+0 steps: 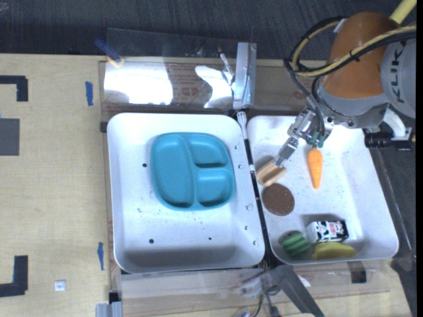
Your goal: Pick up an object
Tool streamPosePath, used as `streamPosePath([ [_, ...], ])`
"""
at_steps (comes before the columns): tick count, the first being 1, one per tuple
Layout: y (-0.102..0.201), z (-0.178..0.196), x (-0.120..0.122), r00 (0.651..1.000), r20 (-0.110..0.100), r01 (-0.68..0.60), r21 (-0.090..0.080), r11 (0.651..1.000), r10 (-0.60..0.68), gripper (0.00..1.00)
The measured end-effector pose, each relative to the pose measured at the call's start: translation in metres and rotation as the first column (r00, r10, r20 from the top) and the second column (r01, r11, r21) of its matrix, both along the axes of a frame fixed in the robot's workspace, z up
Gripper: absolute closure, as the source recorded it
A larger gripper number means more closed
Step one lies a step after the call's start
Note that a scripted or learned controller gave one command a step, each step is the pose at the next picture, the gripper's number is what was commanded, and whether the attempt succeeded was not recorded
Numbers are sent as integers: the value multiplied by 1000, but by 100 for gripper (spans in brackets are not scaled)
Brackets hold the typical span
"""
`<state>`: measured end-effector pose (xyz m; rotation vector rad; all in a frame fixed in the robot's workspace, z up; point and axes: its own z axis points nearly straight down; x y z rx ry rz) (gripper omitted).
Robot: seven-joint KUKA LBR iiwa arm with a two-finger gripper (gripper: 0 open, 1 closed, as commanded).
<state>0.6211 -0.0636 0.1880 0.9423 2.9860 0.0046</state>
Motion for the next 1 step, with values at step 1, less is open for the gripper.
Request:
streamPosePath([
  [1,-54,-5,23,963,-5,268,1,963,-268,0],
])
